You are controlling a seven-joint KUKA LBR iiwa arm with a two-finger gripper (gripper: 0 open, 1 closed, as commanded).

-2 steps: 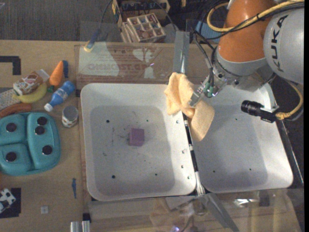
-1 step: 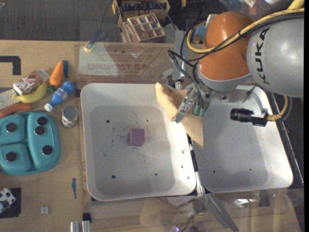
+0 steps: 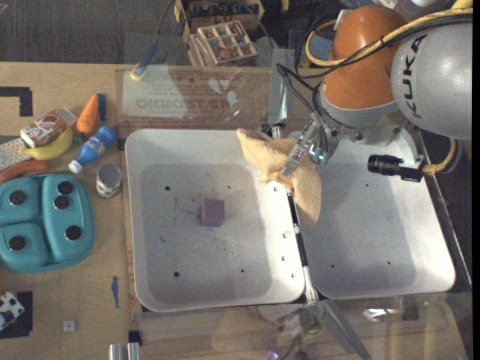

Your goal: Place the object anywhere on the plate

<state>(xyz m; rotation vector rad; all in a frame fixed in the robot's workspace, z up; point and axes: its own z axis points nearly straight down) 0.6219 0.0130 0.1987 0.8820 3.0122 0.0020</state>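
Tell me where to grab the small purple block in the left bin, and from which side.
Grip the purple block across two opposite flat sides, coming straight down from above. It sits flat on the floor of the left bin, apart from the walls and from the yellow cloth, so there looks to be room for a finger on each side.

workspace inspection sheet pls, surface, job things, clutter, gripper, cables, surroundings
surface: wooden bench bearing left white bin and right white bin
job's things: purple block in left bin; teal sectioned plate on the bench, left of the bins
clutter: tan cloth draped over the divide between bins; banana, carrot, blue bottle, small can by the plate
gripper: gripper at the cloth
cables: black cables by the wrist
surroundings: cardboard box behind the bench
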